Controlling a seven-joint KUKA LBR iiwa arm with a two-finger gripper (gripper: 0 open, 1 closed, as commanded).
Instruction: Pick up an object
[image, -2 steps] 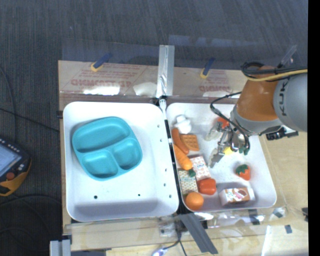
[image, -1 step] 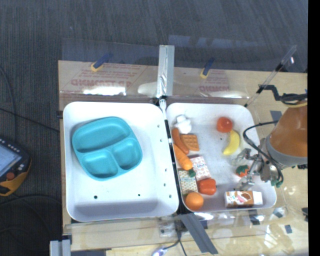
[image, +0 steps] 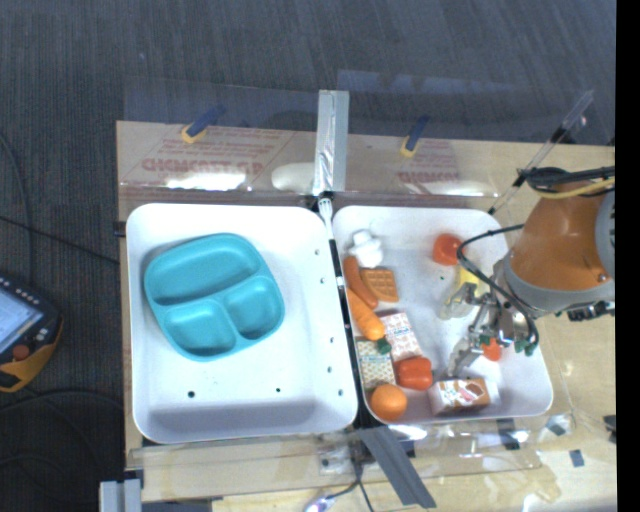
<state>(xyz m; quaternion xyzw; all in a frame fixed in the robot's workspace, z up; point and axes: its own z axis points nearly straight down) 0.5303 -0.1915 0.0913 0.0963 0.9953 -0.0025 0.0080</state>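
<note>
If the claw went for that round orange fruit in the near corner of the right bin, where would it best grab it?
Probably from straight above, closing across the widest part of the orange fruit. It is round, so any pair of opposite sides would do, but the bin wall crowds its left and a red item sits close at its upper right. Fingers placed upper left and lower right look the freest.
</note>
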